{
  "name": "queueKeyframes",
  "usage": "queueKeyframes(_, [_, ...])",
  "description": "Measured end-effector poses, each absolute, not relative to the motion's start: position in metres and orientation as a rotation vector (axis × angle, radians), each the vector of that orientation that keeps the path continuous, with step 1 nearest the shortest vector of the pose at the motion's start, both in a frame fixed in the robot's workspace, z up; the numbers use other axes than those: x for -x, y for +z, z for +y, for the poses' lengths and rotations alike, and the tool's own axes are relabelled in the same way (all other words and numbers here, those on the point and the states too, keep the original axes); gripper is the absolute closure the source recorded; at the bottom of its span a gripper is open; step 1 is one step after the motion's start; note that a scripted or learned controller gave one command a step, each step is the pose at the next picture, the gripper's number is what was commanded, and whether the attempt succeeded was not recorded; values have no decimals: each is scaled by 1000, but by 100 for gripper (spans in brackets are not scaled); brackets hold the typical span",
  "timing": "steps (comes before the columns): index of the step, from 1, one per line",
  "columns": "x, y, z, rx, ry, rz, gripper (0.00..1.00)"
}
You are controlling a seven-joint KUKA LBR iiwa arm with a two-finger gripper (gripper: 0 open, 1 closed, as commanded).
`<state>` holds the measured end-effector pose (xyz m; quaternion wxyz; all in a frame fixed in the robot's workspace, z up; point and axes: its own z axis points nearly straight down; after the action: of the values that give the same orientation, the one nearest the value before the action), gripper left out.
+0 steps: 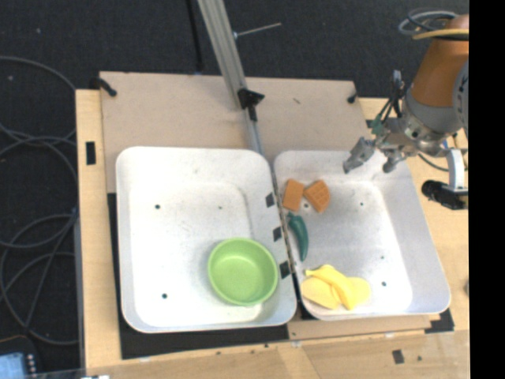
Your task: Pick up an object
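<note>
Here the grey arm (439, 77) reaches in from the right, its orange band uppermost and its wrist angled down toward the far right corner of the right bin (394, 235). The gripper (372, 161) hangs over that corner's rim with its two fingers spread apart, one pointing down and left, the other shorter in view beside it, and nothing sits between them. The upper part of the arm is cut off at the frame's right side, and cables at the wrist make the joint there hard to read. In the right bin, two orange-brown blocks (305, 196) lie touching each other near the divider, well apart from the gripper. Just below them a dark teal object (298, 236) lies along the bin's left wall; its shape is hard to make out. At the bin's near left corner rests a yellow object (336, 287), lumpy and seemingly in overlapping pieces. The left bin (173, 204) holds a green bowl (243, 271), upright, close to its near right corner. A slanted metal rail (229, 58) crosses above the bench (181, 109) and ends near the gap between the bins.
</note>
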<state>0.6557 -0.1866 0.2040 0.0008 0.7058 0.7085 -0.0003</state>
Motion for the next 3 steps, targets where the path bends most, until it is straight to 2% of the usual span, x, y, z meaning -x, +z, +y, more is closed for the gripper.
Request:
queueKeyframes(1, [-656, 204, -187, -2215, -3, 2225, 0])
queueKeyframes(2, [-662, 149, -181, -2217, -5, 2228, 0])
queueKeyframes(3, [-664, 104, -182, -2213, 5, 2223, 0])
